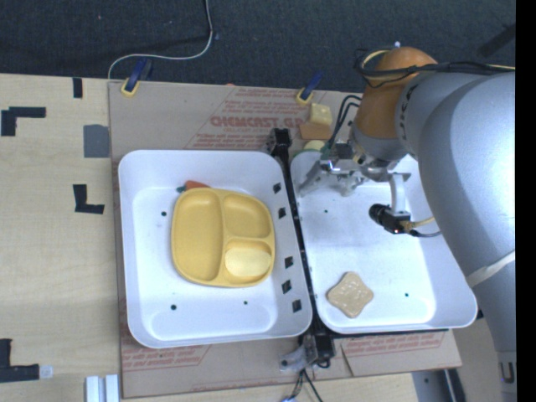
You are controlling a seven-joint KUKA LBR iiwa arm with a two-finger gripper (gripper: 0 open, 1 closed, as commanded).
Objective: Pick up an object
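You see two white bins on a cardboard sheet [251, 111] laid over a pale wood bench [50, 249], with dark carpet [100, 15] behind. The left bin [138, 308] holds a yellow tray [222, 234] with a red thing [194, 185] peeking from under its far edge. The right bin [419, 300] holds a tan biscuit [349, 294] near its front. The gripper [335, 174] sits low at that bin's far left corner; you cannot tell how its jaws stand.

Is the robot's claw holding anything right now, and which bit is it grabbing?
I can't tell. The gripper sits at the right bin's far edge, its tips unclear.
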